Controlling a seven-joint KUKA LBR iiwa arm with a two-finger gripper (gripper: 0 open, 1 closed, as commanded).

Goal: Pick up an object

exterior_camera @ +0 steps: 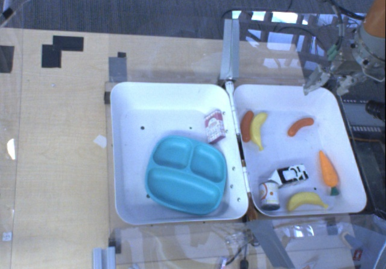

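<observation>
claw (326,81) open at right bin's (356,201) far rim, nothing held, sausage (300,126) just below-left

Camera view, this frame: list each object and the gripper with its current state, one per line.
Gripper: open, over right bin's far rim, holding nothing.
Blue tray: flat, left bin.
Red packet: beside tray's far edge.
Two bananas: lying, right bin.
Two sausages: lying.
Carrot: lying.
Can: on its side.
Toy car: resting.
</observation>
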